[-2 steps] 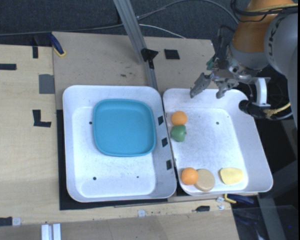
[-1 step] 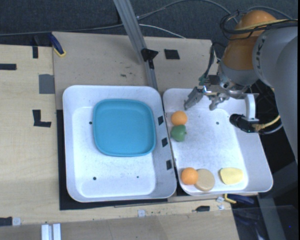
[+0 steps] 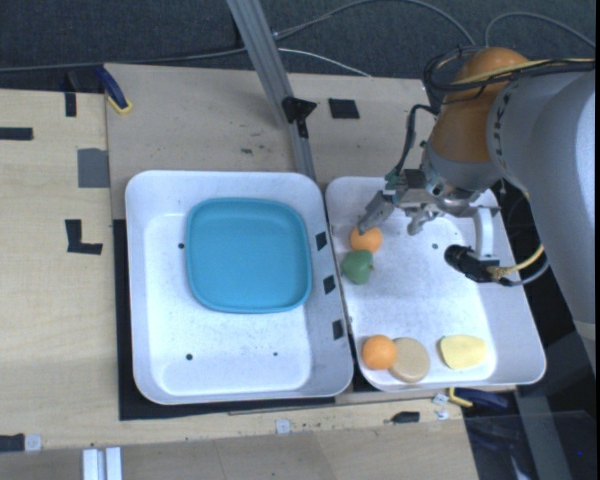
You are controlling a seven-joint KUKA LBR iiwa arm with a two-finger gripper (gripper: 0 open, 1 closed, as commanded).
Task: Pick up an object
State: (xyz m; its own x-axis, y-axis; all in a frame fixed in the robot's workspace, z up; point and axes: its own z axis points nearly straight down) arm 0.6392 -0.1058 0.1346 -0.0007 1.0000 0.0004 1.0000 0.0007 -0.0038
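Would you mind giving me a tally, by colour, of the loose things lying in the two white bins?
Orange: 2, one ball near the arm and one ball at the near edge of the right bin
Green: 1, a ball
Tan: 1, a round piece
Yellow: 1, a flat piece
Blue: 1, a plate in the left bin
Total: 6
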